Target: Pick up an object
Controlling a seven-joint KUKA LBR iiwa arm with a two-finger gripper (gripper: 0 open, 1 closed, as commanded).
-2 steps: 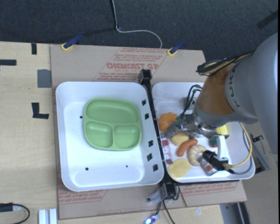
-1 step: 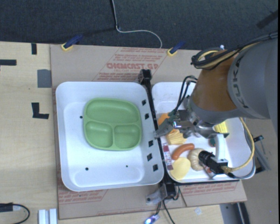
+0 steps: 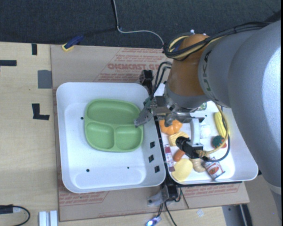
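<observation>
One smooth green three-compartment plastic tray (image 3: pixel 113 125) in left white bin (image 3: pixel 66 140); hand (image 3: pixel 167 119) state indiscernible.

Wooden bench (image 3: pixel 19 140) bears cardboard sheet (image 3: pixel 99 65) under two white bins (image 3: pixel 68 126)

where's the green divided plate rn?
In the camera view the green divided plate lies flat in the left white bin, toward its upper middle. Its right edge is near the divider between the bins, just left of the gripper.
</observation>
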